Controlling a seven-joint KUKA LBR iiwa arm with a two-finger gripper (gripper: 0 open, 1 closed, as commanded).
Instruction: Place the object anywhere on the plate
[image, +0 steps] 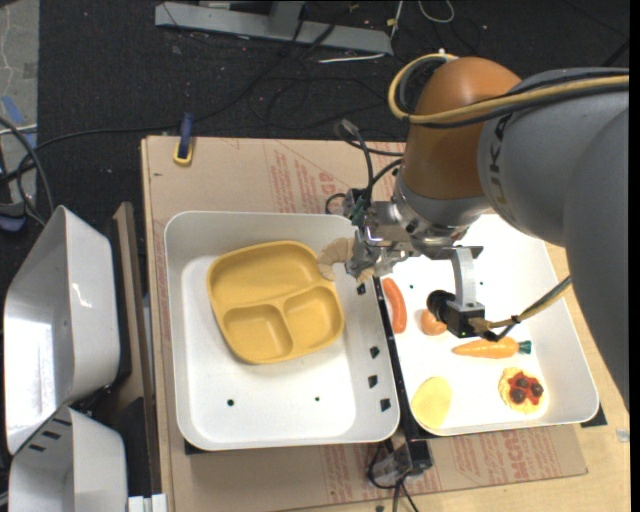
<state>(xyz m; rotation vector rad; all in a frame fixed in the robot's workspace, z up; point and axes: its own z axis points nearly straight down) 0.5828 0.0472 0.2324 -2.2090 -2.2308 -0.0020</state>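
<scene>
1. Here, I hold the gripper (362, 255) over the left bin (190, 300), beside the plate (272, 300); a pale object (335, 257) sits at its tip.
2. Whether it is clamped, I cannot tell.
3. Risk: releasing here, it lands off the plate's rim.

The grey arm (570, 140) reaches in from the right, its orange band (455, 120) bulging above the wrist. The wrist points downward and leftward, and the claw (362, 258) hangs low at the end of it. Cables loop over the band and trail off along the arm.
</scene>
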